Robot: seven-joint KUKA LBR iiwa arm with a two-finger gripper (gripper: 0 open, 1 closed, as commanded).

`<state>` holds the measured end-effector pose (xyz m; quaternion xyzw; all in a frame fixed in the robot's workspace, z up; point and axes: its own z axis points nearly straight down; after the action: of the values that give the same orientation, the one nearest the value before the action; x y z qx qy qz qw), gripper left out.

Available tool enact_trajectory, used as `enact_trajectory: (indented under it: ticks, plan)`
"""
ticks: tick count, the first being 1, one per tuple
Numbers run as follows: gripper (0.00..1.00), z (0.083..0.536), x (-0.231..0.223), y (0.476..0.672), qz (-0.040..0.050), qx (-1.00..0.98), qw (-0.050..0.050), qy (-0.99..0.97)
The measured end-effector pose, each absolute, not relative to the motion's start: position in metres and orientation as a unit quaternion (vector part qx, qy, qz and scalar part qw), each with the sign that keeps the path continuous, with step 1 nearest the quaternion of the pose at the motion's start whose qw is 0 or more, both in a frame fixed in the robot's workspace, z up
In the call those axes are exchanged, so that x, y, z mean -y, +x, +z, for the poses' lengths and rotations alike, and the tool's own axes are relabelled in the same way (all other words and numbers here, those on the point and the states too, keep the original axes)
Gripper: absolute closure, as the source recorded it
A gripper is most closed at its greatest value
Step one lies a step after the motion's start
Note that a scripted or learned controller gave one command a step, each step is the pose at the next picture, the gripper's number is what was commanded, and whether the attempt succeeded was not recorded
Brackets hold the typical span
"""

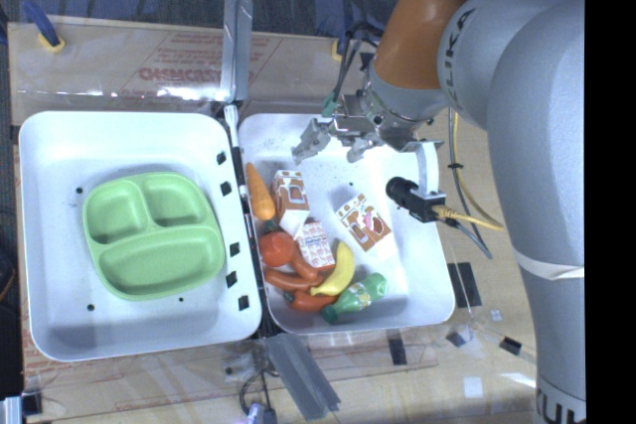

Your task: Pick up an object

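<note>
My gripper [333, 144] hangs over the back of the right bin [427, 293], its two fingers spread apart with nothing between them. Below it in the bin lie an orange carrot [260, 194], a small carton [290, 191], a second carton [315, 242] and a third carton [363, 221]. Toward the front sit a red tomato [277, 249], a yellow banana [338, 273], a red sausage-like piece [294, 279] and a green bottle [355, 298]. The nearest object to the fingers is the carton beside the carrot.
The left bin [50, 313] holds a green divided plate [152, 233]. A metal divider bar [237, 45] rises between the bins at the back. The grey arm with its orange band [427, 25] covers the right side. A black fitting with a yellow cable [417, 199] hangs over the right bin.
</note>
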<state>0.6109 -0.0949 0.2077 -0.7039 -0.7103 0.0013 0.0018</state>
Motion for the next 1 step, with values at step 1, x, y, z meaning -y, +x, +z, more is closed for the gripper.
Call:
enact_trajectory:
  ticks: [1]
  plan:
    - [0.00, 0.1182, 0.1127, 0.6025, -0.0102, 0.717, -0.009, -0.697]
